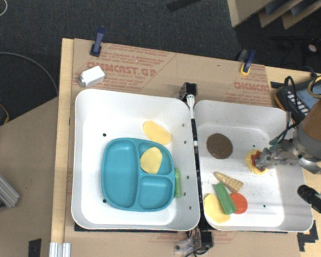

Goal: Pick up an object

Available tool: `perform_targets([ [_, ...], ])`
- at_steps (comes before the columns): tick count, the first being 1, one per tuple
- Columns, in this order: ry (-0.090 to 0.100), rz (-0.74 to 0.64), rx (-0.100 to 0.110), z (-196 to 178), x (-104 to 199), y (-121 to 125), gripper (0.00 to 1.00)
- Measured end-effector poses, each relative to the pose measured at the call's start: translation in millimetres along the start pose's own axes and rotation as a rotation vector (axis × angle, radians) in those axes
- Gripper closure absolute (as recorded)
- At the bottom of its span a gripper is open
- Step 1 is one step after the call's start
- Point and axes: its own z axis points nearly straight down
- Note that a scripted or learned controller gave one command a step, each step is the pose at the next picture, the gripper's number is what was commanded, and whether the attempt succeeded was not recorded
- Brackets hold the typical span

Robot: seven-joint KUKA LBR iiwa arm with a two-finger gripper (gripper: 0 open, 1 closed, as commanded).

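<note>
In the right bin (273, 191), my gripper (264, 158) is low at the right side. It sits right against a small yellow-and-red object (254, 163) that lies on the bin floor. Whether it grips that object is hidden by the gripper body. Also in this bin are a brown disc (219, 146), a tan cone (228, 182), a green piece (224, 198), a red piece (239, 204) and a pale yellow piece (214, 209), the last four clustered at the front.
The left bin (84, 145) holds a teal divided plate (122, 175) with a yellow piece (151, 160) on it, and another yellow piece (157, 133) lies behind the plate. A white block (92, 76) lies on the bench. Cables and a black device (292, 99) crowd the right.
</note>
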Motion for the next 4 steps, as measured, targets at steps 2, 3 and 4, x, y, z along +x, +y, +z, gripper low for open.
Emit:
perform_targets([
  [2,-0.001,0.007,0.012,-37.8,-24.7,14.0,1.00],
  [3,0.004,0.003,0.009,-116.9,-22.2,-61.0,1.00],
  [4,0.000,-0.011,-0.013,-278.8,48.1,-56.6,1.00],
])
